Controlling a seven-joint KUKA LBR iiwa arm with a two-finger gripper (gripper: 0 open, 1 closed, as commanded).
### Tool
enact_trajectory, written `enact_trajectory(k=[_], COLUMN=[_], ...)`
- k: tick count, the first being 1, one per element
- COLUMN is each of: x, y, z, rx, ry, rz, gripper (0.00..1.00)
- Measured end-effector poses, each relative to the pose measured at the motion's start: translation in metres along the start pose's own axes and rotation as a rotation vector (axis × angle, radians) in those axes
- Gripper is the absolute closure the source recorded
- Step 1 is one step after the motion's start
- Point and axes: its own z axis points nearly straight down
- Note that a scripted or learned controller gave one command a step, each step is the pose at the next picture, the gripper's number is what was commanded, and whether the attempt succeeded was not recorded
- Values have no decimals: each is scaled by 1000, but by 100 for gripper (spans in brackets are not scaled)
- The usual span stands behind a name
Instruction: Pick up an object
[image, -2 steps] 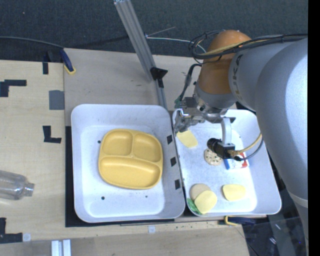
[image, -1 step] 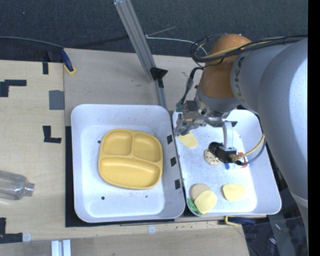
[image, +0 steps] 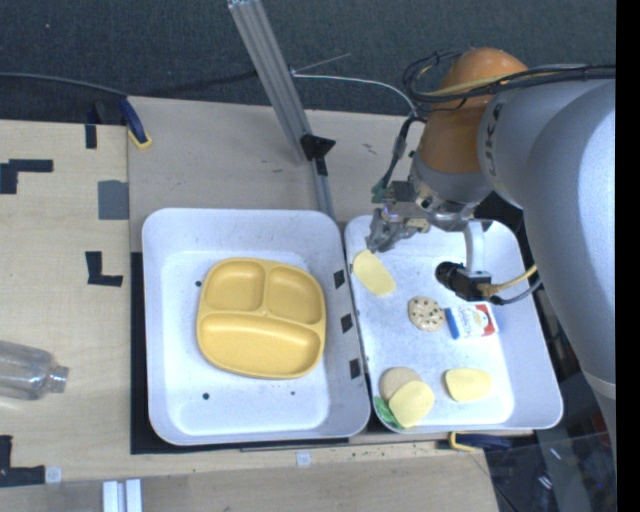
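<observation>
My gripper (image: 384, 236) hangs over the back left corner of the right bin (image: 530, 400), just above and behind a pale yellow wedge (image: 375, 273) lying by the bin's left wall. Further right lie a chocolate-chip cookie (image: 427, 314) and a small red, white and blue packet (image: 471, 322). At the bin's front sit a yellow oval piece (image: 468, 384), another yellow piece (image: 412, 402) and a beige round item (image: 397, 379) on top of something green (image: 384, 411). Nothing shows as held.
The left bin (image: 170, 400) holds a yellow divided plate (image: 262, 317). A metal pole (image: 280, 80) slants down to the bins' back edge. A clear plastic bottle (image: 25, 370) lies on the bench at far left. The arm's bulk covers the right side.
</observation>
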Motion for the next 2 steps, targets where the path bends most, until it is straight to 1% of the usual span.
enact_trajectory(k=[1,2], x=[-17,15], y=[16,-6], z=[0,0], rx=[0,3], ry=[1,1], rz=[-1,-3], gripper=[100,100])
